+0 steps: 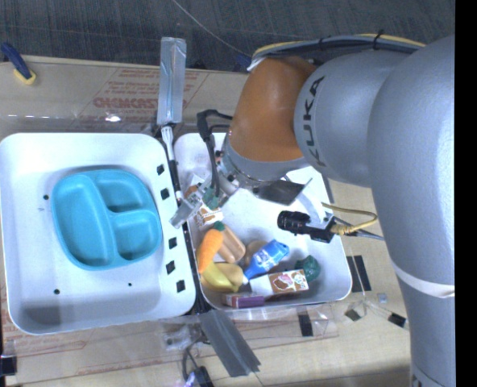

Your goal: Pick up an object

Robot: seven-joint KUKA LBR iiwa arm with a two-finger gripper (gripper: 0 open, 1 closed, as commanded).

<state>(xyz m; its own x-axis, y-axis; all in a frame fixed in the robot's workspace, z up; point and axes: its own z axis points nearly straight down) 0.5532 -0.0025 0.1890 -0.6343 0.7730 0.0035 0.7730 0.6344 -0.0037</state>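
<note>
**A:** Where is your gripper [200, 204] sitting right now?

**B:** Looking down from the overhead camera, you are seeing it reaching into the right bin [335, 289], low over that bin's left wall, close to the divider between the two bins. The arm [335, 119] is coming in from the right and covering the bin's upper half.

**A:** Is it gripping anything?

**B:** You cannot tell; the tip is small and cluttered there.

**A:** And the things to pick?

**B:** They are lying in a heap just below the gripper, toward the bin's near edge. The carrot [210, 248] is lying nearest, just under the tip. The banana [220, 277] is resting below it, the blue bottle [267, 256] to the right, and the small carton [287, 283] beside that.

**A:** The left bin [29, 297]?

**B:** It is holding a blue tray [101, 220], well apart from the gripper.
</note>
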